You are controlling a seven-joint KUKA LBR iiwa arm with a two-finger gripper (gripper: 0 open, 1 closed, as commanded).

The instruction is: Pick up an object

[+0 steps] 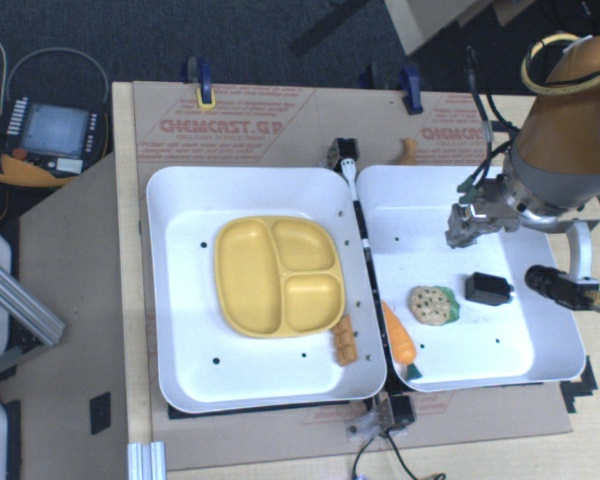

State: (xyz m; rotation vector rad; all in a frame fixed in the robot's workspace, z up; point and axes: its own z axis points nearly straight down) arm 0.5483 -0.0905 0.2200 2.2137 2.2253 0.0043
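In the right bin (520,363) lie a round cookie-like toy (432,305) with green trim, a small black block (488,289) and an orange carrot (400,339) against the bin's left wall. My gripper (467,228) hangs over the upper middle of this bin, above and a little left of the black block, apart from all three. Nothing shows between its tips.
The left bin (175,268) bears a yellow three-compartment plate (278,274) and a small brown waffle-like piece (344,343) at the plate's lower right. The divider between the bins runs down near x 385. A black cylinder (560,287) juts in at the right rim.
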